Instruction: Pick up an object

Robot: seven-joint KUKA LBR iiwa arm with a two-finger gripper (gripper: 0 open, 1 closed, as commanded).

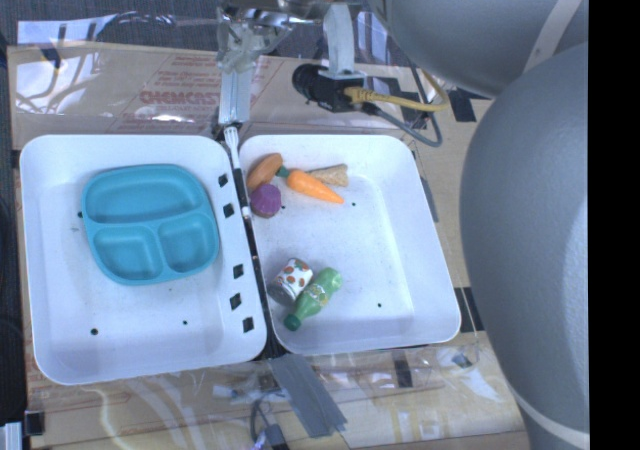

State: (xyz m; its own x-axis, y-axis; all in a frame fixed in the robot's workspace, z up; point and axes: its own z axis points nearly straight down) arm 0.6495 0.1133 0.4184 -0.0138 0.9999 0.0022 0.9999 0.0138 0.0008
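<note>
The right bin (400,238) holds several small items. An orange carrot (314,187) lies near its back edge with a beige piece (335,174) behind it. An orange-brown oval item (264,170) and a purple ball (265,200) sit by the bin's left wall. Nearer the front, a small patterned can (291,279) lies against a green bottle (315,298). My gripper (231,118) hangs above the back end of the divider between the two bins, clear of every item and holding nothing that I can see.
A blue divided plate (150,222) lies in the left bin (60,328). The grey arm covers the upper right of the view. Brown card and clear plastic sheet lie behind the bins.
</note>
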